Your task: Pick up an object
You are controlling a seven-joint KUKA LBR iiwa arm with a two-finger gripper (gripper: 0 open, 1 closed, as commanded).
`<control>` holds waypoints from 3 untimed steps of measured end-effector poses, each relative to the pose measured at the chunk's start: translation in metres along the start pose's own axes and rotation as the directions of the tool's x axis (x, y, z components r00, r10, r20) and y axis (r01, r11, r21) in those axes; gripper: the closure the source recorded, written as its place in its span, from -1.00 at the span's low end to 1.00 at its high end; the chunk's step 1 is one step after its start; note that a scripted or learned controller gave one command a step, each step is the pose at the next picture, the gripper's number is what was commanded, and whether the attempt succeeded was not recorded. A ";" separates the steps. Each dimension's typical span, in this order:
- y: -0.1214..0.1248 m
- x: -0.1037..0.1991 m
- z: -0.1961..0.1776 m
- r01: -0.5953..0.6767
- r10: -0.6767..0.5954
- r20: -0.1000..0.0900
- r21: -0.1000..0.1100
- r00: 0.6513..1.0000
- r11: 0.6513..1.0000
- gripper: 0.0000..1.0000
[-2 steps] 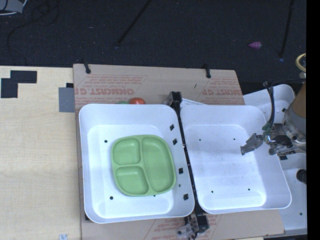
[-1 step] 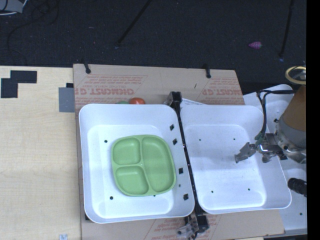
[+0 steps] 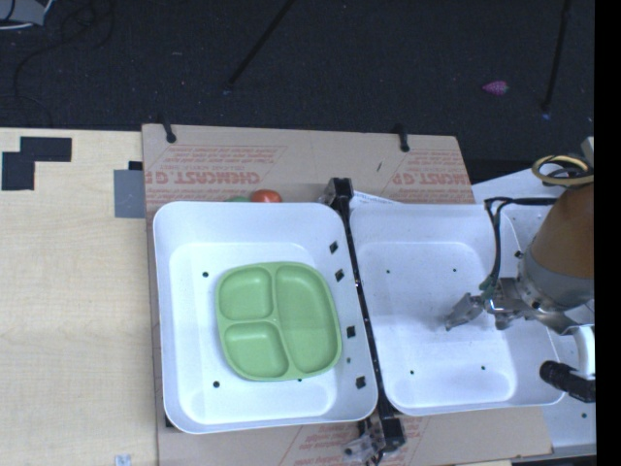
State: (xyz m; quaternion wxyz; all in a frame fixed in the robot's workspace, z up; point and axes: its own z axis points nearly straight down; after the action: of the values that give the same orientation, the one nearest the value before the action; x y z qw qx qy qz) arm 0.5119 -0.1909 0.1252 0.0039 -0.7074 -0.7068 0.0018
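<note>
The tool [image 3: 464,313] hovers over the right bin [image 3: 437,396], can't tell its grip. Looks like the approach step; next it needs to reach the green divided plate [image 3: 278,319] in the left bin [image 3: 184,260].

Arm [image 3: 568,250]: upper links cut off by right edge; only orange band and grey wrist visible.
Gripper [image 3: 466,314]: small, dim; tip detail unresolved.
Red object [image 3: 266,197] and green object [image 3: 237,199]: behind far rim of left bin [image 3: 179,260], mostly hidden; identity indeterminable.
Cardboard lettering [image 3: 209,176]: inverted, partly legible.
Clamp hardware [image 3: 374,440] at bottom edge: cropped.
</note>
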 end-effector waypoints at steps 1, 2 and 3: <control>0.000 0.001 0.039 0.000 0.000 0.002 -0.005 1.000 1.000 -1.00; 0.001 0.000 0.027 -0.003 0.003 0.002 -0.007 1.000 1.000 1.00; -0.004 -0.009 -0.031 -0.004 0.004 0.004 -0.010 1.000 1.000 1.00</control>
State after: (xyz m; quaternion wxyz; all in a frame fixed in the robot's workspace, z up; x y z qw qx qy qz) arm 0.5078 -0.1995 0.1559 -0.0010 -0.7087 -0.7055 -0.0004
